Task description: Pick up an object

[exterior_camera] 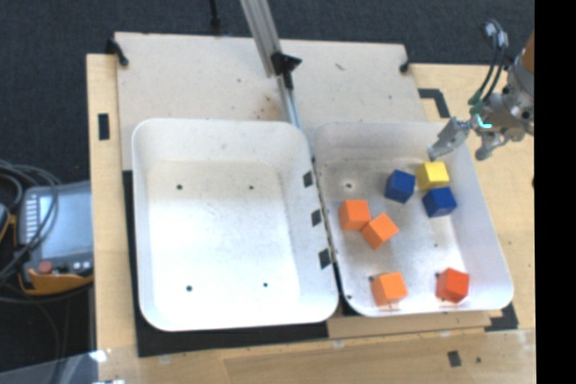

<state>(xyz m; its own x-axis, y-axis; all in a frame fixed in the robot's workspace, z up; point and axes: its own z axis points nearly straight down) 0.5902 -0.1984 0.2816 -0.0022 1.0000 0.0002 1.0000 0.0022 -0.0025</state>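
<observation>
No text, label, brand, number or sign can be read anywhere in this view. The small device [56, 234] at the left edge of the bench has a grey screen and some buttons, but they are too small and blurred to give any letters. The coloured blocks, the two white bins and the bench surface carry no writing that can be made out.

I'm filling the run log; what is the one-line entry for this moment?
gripper: open, above right bin's far-right rim, holding nothing | yellow cube: nearest block, on blue cube | phase: pre-grasp
</observation>
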